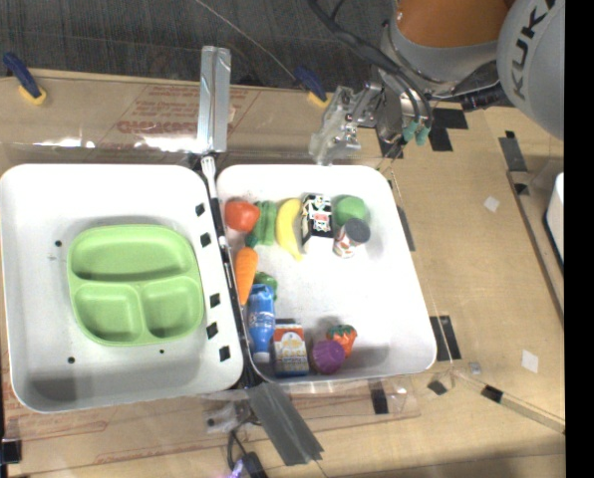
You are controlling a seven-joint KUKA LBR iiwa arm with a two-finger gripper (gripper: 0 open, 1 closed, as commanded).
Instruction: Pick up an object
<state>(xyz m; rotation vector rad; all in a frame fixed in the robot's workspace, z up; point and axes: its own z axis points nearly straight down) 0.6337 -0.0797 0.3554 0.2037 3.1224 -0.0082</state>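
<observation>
My gripper (339,127) hangs above the back rim of the right bin (397,297), with nothing between its fingers; they look spread apart. Below it in the bin lie a red tomato (241,214), a green vegetable (265,223), a yellow banana (291,226), a black-and-white carton (318,214), a green cup (351,210) and a small can (346,240). Along the bin's left wall rest an orange carrot (245,272) and a blue bottle (261,317). At the front sit a juice box (290,349), a purple fruit (327,356) and a small red-orange toy (343,337).
The left bin (28,267) holds a green divided plate (135,284). A metal bracket (214,98) stands upright between the bins at the back. The grey arm with its orange band (446,8) fills the upper right. Bare wooden bench (486,267) lies right of the bins.
</observation>
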